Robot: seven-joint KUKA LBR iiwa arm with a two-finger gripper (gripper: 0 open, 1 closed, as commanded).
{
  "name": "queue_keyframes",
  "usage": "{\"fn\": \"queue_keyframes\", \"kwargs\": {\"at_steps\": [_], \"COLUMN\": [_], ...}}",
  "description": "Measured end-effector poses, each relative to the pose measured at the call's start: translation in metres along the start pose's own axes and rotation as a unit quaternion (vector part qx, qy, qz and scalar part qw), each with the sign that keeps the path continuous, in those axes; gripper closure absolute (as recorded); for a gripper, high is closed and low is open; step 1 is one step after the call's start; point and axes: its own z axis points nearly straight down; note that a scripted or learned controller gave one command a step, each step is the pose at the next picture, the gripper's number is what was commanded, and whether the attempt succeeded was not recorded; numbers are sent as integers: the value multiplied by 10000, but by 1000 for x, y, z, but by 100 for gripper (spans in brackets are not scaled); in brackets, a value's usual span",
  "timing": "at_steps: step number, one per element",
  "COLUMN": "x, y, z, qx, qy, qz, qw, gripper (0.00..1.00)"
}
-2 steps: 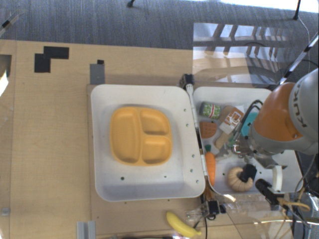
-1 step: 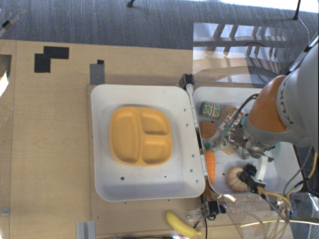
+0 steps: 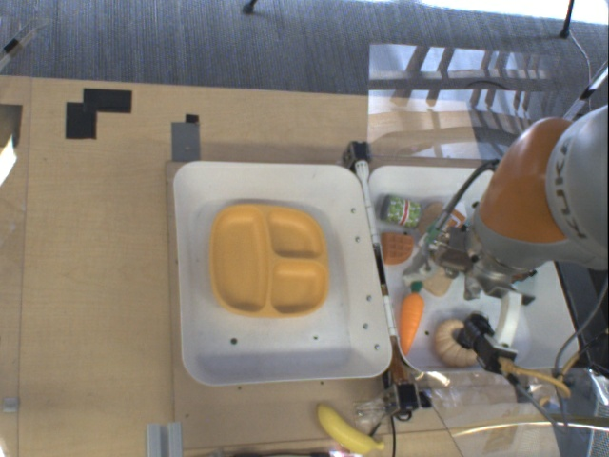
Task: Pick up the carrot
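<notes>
Here carrot [image 3: 410,319] lies just left of hand [image 3: 447,272].

Sunlit grey carpet [image 3: 190,27] beyond wooden bench [image 3: 86,284]

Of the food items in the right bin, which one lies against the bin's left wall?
The carrot: orange, green-topped, lying along the left wall. The can and the tan round item sit further in.

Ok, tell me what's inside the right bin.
In the right bin: the carrot by its left wall, a tan bread-like item, a green-labelled can and a reddish piece. The arm covers the bin's middle, so anything beneath it is hidden.
</notes>
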Motion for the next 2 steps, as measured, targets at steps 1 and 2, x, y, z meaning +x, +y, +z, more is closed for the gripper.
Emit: {"fn": "queue_keyframes", "kwargs": {"at_steps": [1,2], "x": [-43,-40], "y": [11,15], "z": [100,87], "qx": [22,-20], "qy": [10,27], "qz": [-220,-248], "qw": [9998,9997], "gripper": [0,100]}}
